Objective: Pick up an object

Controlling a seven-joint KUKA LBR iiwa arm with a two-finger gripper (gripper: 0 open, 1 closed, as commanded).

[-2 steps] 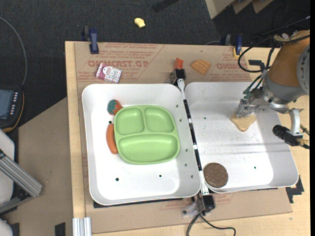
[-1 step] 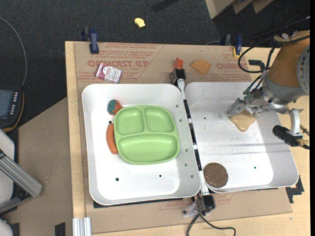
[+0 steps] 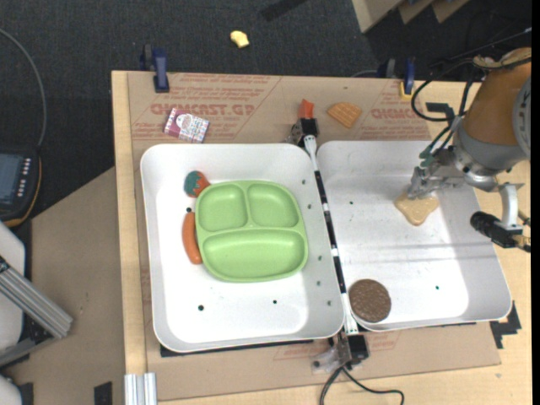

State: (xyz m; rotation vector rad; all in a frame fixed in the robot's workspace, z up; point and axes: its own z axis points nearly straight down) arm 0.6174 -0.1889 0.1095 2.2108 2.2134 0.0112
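Observation:
In the right bin point(image 3: 396, 251) a tan, bread-like piece point(image 3: 418, 210) lies near the upper middle. My gripper point(image 3: 424, 182) hangs directly over its top edge, reaching in from the right below the orange band. A round brown cookie point(image 3: 369, 299) rests at the right bin's lower left corner. The left bin point(image 3: 169, 268) holds a green divided plate point(image 3: 250, 230), with an orange sausage-shaped piece point(image 3: 191, 237) along the plate's left side and a small teal and red object point(image 3: 197, 182) above it.
On the bench behind the bins lie a pink-and-white packet point(image 3: 186, 125), a tan cracker point(image 3: 343, 114) and a small orange piece point(image 3: 306, 108). A black clamp line point(image 3: 325, 218) runs between the bins. Cables hang at the right.

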